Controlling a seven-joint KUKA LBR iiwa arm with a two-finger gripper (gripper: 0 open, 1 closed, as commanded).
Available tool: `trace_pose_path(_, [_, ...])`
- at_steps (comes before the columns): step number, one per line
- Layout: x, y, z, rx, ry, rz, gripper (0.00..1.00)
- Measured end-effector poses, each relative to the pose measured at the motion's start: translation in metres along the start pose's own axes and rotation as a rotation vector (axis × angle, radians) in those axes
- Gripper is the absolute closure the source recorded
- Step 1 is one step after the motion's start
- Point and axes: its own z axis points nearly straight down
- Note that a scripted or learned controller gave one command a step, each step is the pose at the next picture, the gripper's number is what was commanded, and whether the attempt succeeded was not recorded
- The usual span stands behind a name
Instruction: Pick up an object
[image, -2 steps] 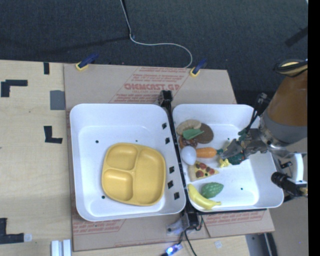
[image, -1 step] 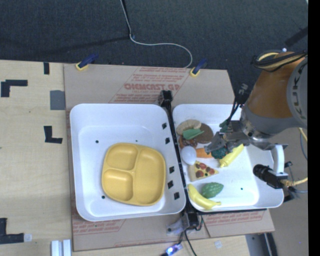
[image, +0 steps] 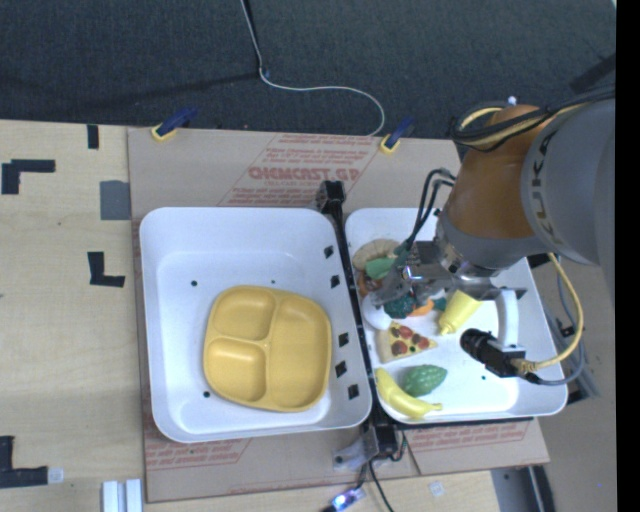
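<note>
My gripper (image: 402, 283) is low in the right bin (image: 520, 398), over a huddle of small toys by its left wall. A green piece (image: 379, 267) and a tan round piece (image: 378, 248) lie just beyond it. A small orange piece (image: 437, 303) and a yellow bottle (image: 458, 311) lie right beside it, under the wrist. Nearer the front are a pizza slice (image: 407, 340), a green bumpy toy (image: 422, 379) and a yellow banana (image: 402, 400). No toy shows clearly between the gripper's tips.
The left bin (image: 170, 260) holds a yellow divided plate (image: 268, 347). A black divider (image: 345, 290) runs between the bins. The arm's orange and grey wrist (image: 500, 200) covers the right bin's far right part. A white cable (image: 300, 85) lies behind the bins.
</note>
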Motion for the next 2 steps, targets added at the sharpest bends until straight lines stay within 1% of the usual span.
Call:
trace_pose_path(1, [0.0303, 0.0081, -0.0144, -0.003, 0.0, 0.001, 1.0])
trace_pose_path(2, [0.028, 0.0047, -0.0101, -0.001, -0.003, 0.005, 1.0])
